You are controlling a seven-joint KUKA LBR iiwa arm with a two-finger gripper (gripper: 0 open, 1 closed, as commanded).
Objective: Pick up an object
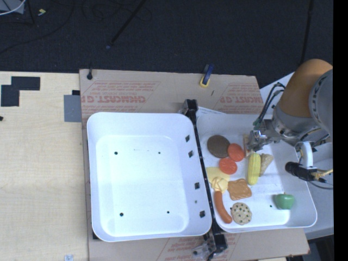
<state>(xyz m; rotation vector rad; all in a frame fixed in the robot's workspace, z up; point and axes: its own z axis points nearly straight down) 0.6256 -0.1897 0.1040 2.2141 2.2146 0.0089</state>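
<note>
The right bin (296, 217) holds toy foods. A brown disc (218, 145) lies beside two orange-red rounds (236, 151) (228, 166). A yellow corn cob (254, 167) lies next to a beige wedge (265, 162). Lower down are a yellow piece (216, 177), a toast slice (239, 189), a sausage (221, 207), a cookie (241, 213) and a green piece (284, 201). My gripper (255, 139) hangs low at the bin's upper middle, just above the corn cob's top end. I see nothing between its fingers.
The left bin (103, 140) sits beside the right one on a cardboard sheet (147, 91). A blue and yellow clip (206, 75) lies at the cardboard's far edge. The arm's orange band (304, 88) and cables (307, 170) hang over the right bin's right side.
</note>
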